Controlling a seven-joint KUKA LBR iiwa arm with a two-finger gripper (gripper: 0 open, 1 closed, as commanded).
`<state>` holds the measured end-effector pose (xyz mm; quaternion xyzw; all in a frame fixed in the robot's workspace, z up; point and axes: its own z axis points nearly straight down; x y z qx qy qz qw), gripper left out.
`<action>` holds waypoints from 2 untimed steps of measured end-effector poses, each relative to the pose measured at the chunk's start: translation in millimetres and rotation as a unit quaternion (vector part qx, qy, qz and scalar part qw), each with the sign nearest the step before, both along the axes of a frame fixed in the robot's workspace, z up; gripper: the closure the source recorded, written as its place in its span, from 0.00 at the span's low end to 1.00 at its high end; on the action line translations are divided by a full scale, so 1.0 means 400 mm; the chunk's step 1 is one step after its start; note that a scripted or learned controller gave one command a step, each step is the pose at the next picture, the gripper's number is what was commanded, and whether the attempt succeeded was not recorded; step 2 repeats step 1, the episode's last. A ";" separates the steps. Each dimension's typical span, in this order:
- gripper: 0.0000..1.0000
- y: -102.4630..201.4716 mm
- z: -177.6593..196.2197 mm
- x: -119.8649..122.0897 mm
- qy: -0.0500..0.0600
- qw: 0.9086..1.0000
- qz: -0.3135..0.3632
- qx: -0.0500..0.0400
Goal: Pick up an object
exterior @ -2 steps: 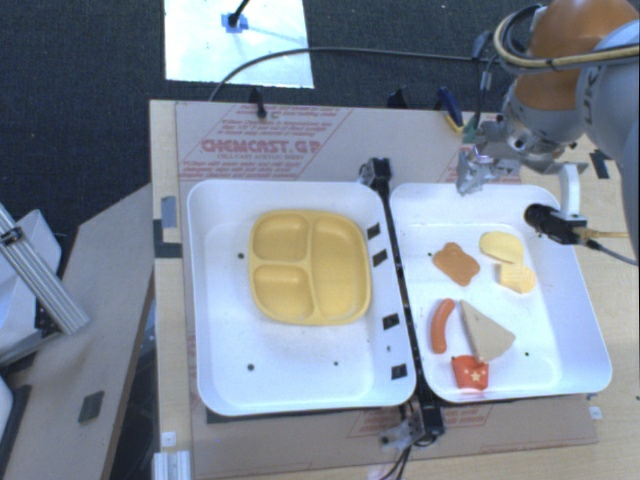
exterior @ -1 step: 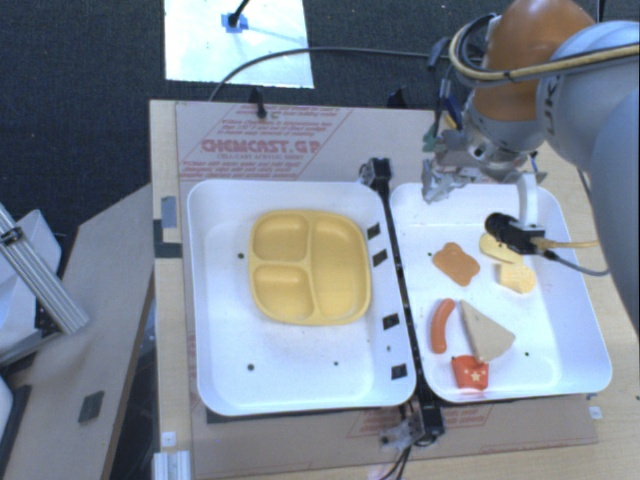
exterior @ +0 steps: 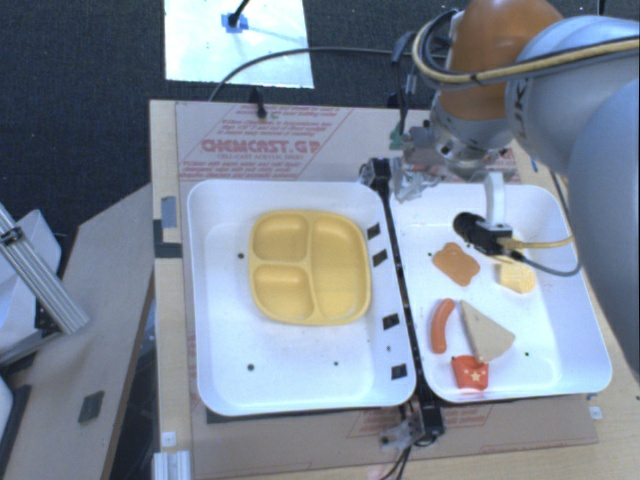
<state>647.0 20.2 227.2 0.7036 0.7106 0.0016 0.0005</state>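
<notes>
The claw (exterior: pixel 412 180), open or closed I cannot tell, hangs at 11 o'clock of the right white bin (exterior: pixel 560 338), and the approach, I think, needs a descent toward 5 o'clock onto the flat orange toast-shaped piece (exterior: pixel 455 264).

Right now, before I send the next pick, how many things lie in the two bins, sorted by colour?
Yellow: 2, a divided plate in the left bin and a pale slice in the right bin
Orange: 2, a flat piece and a sausage
Beige: 1, a wedge
Red: 1, a small block
Total: 6
</notes>
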 end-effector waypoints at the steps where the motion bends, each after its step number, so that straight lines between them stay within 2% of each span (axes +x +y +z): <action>1: 1.00 0.143 -0.017 -0.024 0.001 1.000 0.000 0.000; 2: 1.00 0.143 -0.017 -0.024 0.001 1.000 0.000 0.000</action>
